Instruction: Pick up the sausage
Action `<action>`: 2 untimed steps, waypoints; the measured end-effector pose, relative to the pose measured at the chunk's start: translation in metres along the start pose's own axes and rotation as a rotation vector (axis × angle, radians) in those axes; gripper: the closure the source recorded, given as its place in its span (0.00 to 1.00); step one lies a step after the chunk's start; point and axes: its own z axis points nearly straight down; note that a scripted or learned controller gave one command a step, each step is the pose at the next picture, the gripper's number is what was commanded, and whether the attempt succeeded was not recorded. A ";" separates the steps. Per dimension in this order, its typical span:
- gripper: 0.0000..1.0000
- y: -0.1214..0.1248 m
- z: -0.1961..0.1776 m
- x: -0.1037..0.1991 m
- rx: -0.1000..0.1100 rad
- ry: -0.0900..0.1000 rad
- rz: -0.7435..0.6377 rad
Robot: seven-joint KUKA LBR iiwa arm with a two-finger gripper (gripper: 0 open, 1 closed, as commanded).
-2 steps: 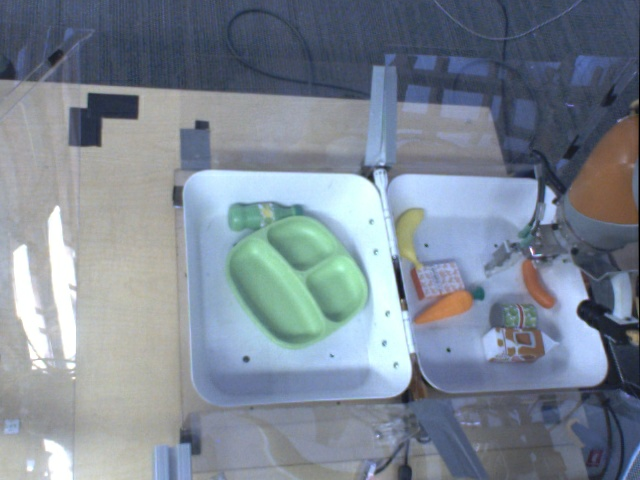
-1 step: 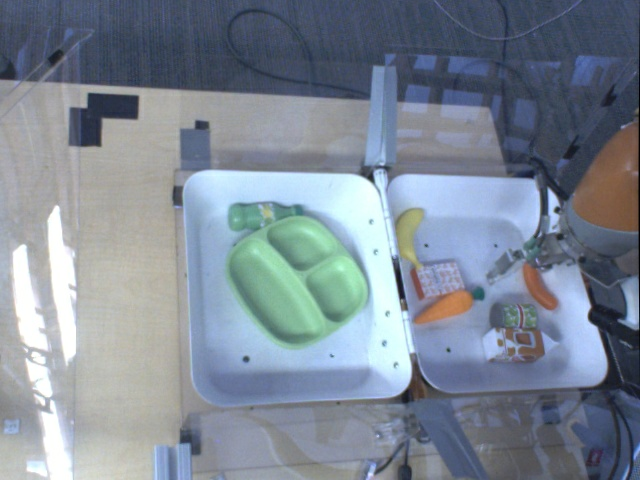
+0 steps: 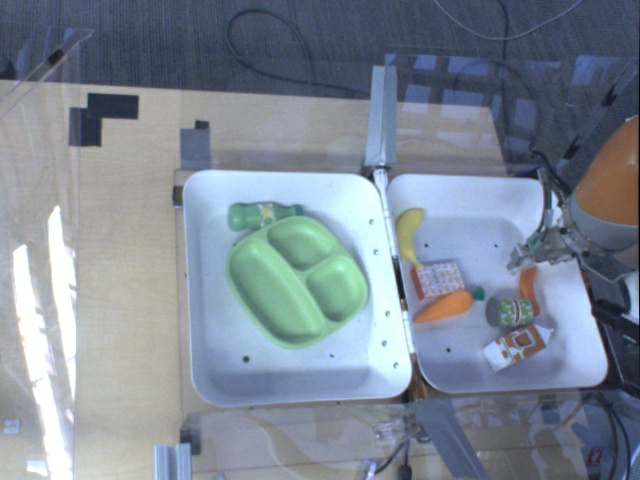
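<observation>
Right bin [image 3: 455,373] | sausage [image 3: 528,286] just below gripper [image 3: 538,250]

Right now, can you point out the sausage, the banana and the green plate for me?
sausage [image 3: 528,286], camera view: middle of its orange-red body, in the right bin.
banana [image 3: 408,234], camera view: middle of its yellow curve, by the right bin's left wall.
green plate [image 3: 262,286], camera view: floor of its largest compartment.

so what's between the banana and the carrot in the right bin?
In the camera view, a small red-and-white packet lies between the banana and the carrot, close against the carrot's upper side.
</observation>
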 end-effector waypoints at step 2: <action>0.00 0.006 0.020 -0.001 0.027 0.017 -0.084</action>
